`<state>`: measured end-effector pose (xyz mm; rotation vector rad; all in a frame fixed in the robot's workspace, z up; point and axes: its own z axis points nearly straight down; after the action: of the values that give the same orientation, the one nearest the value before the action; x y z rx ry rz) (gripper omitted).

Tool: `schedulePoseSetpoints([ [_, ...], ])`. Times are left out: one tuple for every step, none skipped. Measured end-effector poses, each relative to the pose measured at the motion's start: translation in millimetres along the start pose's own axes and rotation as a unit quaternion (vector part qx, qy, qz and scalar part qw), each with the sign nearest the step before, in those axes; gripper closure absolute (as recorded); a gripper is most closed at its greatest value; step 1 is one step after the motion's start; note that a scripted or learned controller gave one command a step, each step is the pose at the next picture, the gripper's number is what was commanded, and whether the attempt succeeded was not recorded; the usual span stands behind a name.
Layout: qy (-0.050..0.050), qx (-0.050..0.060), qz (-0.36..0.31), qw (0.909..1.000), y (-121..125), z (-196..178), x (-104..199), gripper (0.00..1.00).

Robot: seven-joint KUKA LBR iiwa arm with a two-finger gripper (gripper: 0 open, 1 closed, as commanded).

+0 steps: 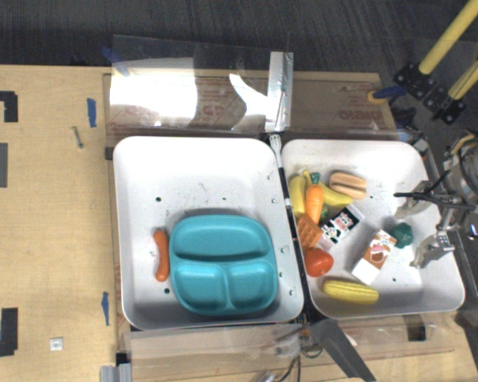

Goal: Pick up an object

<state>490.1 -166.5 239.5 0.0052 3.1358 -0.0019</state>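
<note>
The tan bench (40, 213) runs well to the left of the end effector (427, 228), dark carpet beyond it. The end effector hangs at the right bin's (406, 153) right rim; whether it is wide or narrow cannot be told. Left of it lie a small carton (376, 255), corn (350, 291), a tomato (319, 261) and a hot dog (347, 185). Farther left, the other bin (199, 157) holds a teal tray (221, 263) and a sausage (161, 255)

Left bin (135, 173) contains a teal tray (221, 263) and sausage (161, 255); right bin (390, 153) contains toy food.
</note>
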Motion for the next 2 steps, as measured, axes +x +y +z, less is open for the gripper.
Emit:
schedulePoseSetpoints([
  [-0.002,0.001,0.048,0.9988,-36,134,-6,0.0],
  [-0.005,0.0,-0.024,0.9997,45,150,6,0.0],
])
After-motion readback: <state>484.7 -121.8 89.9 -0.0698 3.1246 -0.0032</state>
